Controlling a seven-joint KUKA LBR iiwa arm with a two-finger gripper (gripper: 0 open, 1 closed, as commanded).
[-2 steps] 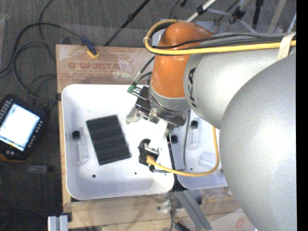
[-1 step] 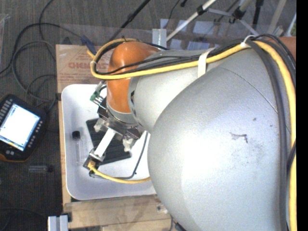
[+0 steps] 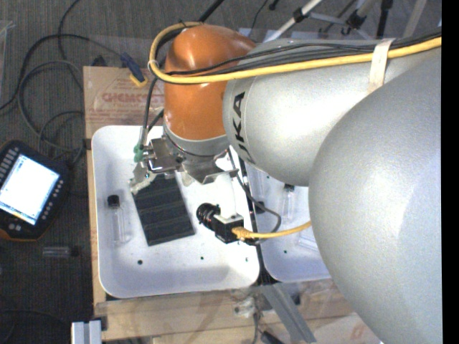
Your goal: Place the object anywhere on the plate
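Camera view: the gripper [image 3: 147,169] is seen low over the left bin [image 3: 186,264], at approx. 12 o'clock of a dark ridged plate [image 3: 163,213] lying flat in the bin's middle. Whether the gripper is open or closed can't be told, as it is hidden under the wrist, and nothing is seen held. A clear vial w/ black cap [image 3: 115,217] lies at 9 o'clock of the plate, near it, not touching. The right bin [image 3: 287,264] is mostly covered by the arm.
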